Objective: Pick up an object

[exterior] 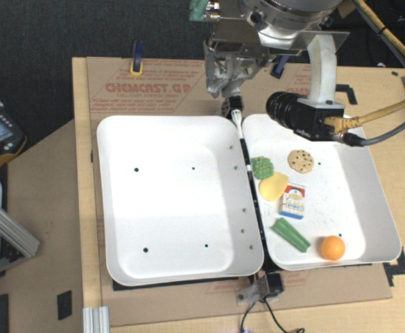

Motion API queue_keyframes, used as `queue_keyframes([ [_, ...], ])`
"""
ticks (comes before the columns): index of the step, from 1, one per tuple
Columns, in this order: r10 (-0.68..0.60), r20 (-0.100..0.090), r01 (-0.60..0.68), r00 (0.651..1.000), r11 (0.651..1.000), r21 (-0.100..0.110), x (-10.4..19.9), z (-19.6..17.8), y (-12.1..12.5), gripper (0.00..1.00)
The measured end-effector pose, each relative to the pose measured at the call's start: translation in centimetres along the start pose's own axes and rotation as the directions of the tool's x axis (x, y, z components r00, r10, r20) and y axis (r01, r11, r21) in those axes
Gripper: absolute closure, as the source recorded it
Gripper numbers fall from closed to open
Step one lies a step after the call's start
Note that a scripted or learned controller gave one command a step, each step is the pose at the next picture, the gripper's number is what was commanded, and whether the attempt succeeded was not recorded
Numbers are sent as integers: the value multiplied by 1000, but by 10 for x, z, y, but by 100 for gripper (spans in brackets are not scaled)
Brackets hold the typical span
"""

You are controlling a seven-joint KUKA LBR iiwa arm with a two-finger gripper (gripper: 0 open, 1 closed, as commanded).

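The right bin (369,186) holds several small objects: a round cookie (300,161), a green bumpy piece (261,166), a yellow piece (273,186), a small red, white and blue carton (293,202), a green cucumber-like stick (290,234) and an orange ball (332,248). My gripper (225,82) hangs high above the far edge of the bench, near the seam between the two bins, well away from every object. Nothing sits between its fingers.
The left bin (175,193) lies beside the right one. A black camera unit (301,115) with cables overhangs the right bin's far corner. A blue and yellow clamp (137,60) sits on the cardboard at the far left.
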State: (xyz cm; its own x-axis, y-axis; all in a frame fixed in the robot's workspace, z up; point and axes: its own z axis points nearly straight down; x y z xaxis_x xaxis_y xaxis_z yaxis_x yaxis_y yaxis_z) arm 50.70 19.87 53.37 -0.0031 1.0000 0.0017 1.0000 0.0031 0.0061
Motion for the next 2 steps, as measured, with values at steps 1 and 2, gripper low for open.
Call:
queue_keyframes([
  [1, 2, 9, -2, 1000, 1000, 23, 20, 152, 3, 100],
  [2, 14, 8, -14, 1000, 1000, 20, -81, 232, -32, 100],
])
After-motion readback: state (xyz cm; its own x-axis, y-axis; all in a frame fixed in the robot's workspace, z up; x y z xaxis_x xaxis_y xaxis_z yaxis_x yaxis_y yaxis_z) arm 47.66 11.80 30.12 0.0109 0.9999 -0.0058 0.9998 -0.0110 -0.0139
